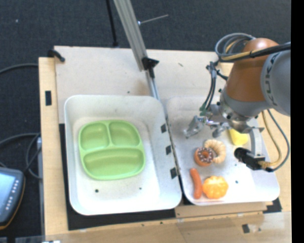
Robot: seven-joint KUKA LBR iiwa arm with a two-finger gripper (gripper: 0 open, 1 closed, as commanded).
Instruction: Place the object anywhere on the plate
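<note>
- the end effector (205, 124) hangs over the right bin (182, 115), near its far-left corner; whether it is spread or pressed together cannot be told.
- a yellow object (238, 136) lies half hidden under the arm (248, 80).
- the donut (210, 153), carrot (195, 183) and orange (215, 187) sit toward the bin's near edge.
- the green plate (111, 149) rests in the left bin (116, 105).

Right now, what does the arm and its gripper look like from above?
The arm is grey with a broad orange band above the wrist. Grey and dark cables loop over its top and run down both sides. The gripper is small, bare metal, hung below a cluster of metal fittings. A black part sticks out beside it.
</note>
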